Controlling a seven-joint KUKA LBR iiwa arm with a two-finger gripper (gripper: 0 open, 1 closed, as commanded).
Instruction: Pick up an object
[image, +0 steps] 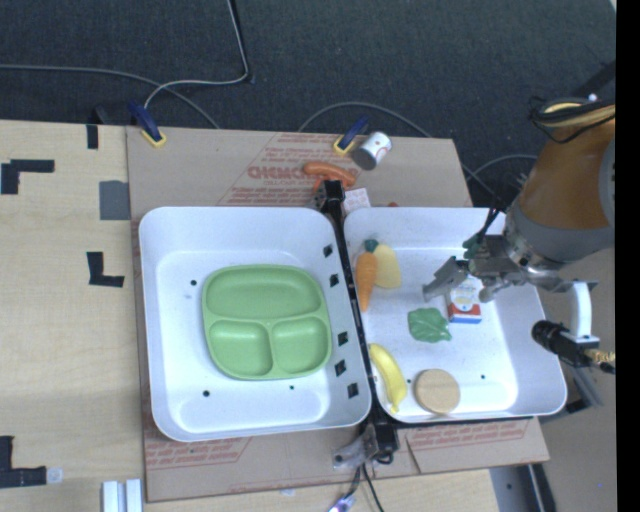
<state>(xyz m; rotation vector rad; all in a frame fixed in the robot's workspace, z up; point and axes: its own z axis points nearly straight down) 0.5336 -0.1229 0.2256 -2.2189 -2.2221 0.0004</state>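
Roughly, from the near rim of the bench to its far side:

Near edge of right bin (545, 405): a round tan disc (437, 391) lay flat beside a banana (387, 374), the two close together.

Mid right bin: a green leafy piece (430, 325) rested on the floor, just beside a small white carton (465, 302) with red and blue on it.

Gripper (462, 283): it hung over the carton with its fingers apparently spread; nothing showed between them, though the angle made that hard to judge.

Likely target: the carton, directly beneath the fingertips.

Handling: probably light, stiff and boxy, with smooth faces that could slip; squeezing across its two flat sides looked the best hold.

Farther in: a carrot (366, 279) and a yellow piece (387, 269) sat against the divider.

Left bin (160, 240): it held a green divided plate (266, 320).
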